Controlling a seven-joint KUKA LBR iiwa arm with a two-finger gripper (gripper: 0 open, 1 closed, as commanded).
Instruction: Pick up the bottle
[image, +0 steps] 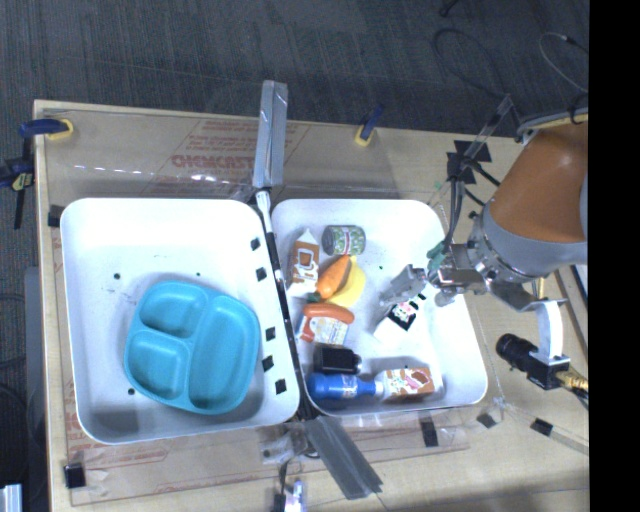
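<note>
Lying on its side along the near wall of the right bin (455, 300), the bottle (345, 386) has a blue body and looks light, rigid and smooth, so it may roll or slip; across the blue middle seems the best hold. The gripper (404, 297) hovers over mid-bin, well apart; whether it is open or closed I cannot tell.

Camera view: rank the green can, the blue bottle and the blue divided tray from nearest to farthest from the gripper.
From the gripper:
1. Green can, at the right bin's far side.
2. Blue bottle, along the right bin's near wall.
3. Blue divided tray, in the left bin.
</note>
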